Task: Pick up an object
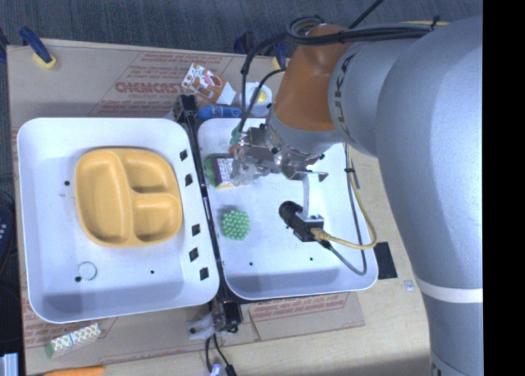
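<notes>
The arm's end effector point(246, 161) hung low in the right bin point(344, 272), just over a green-and-purple packet point(220, 171) at the bin's left wall; whether it had closed could not be told. A green ball point(235, 224) lay near, just below it. The approach appeared under way, with a firm close and lift the likely next need.

The bench point(156, 75) bears two white bins point(49, 284) side by side.

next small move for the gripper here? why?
Probably lower straight down. The gripper hangs at the right bin's left wall, over a green-and-purple packet; nothing shows between its fingers. The green ball lies apart, nearer the camera.
</notes>
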Controlling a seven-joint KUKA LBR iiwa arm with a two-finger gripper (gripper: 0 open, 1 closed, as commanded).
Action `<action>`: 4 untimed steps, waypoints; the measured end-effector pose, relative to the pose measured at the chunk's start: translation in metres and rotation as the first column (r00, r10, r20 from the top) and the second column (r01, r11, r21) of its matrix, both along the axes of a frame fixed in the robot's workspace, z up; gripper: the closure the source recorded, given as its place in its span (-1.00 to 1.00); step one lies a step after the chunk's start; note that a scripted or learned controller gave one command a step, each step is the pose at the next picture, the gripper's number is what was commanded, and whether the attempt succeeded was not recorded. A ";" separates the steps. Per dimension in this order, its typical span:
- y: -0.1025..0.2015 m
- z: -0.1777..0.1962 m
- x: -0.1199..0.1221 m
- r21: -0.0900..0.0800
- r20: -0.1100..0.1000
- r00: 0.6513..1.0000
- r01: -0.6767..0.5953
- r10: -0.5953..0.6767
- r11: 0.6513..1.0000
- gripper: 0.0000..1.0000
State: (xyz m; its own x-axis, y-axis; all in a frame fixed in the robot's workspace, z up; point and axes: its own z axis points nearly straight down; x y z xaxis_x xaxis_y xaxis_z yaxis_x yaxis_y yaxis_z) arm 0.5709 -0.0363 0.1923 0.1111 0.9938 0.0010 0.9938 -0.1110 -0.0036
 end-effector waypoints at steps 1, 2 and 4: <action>-0.001 -0.001 -0.001 0.000 -0.002 1.000 0.001 -0.001 1.000 -1.00; 0.001 0.000 0.061 -0.002 0.002 0.971 -0.240 0.240 0.971 -1.00; -0.008 -0.001 0.021 0.002 0.000 0.759 -0.651 0.651 0.759 -1.00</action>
